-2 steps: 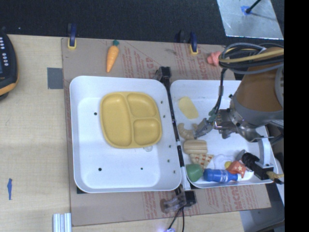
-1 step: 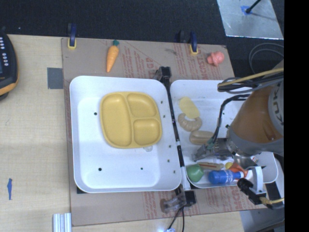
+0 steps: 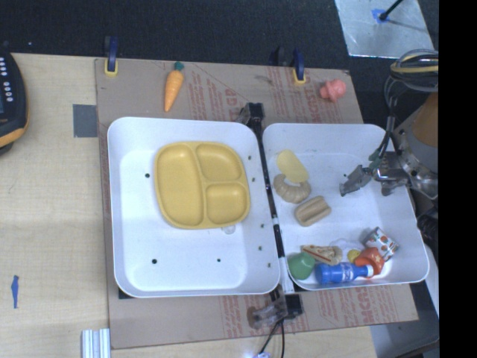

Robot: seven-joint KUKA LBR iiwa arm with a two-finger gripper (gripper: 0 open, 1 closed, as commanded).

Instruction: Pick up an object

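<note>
Lying near fingers [image 3: 356, 183]: seemingly hotdog [image 3: 312, 211].

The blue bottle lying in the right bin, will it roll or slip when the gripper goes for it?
The blue bottle lies on its side, so it may roll if nudged. Its smooth, rounded body could slip between fingers. The pizza slice toy and green ball beside it probably limit rolling.

Grey metal end effector [image 3: 367, 179]; black cables.
</note>
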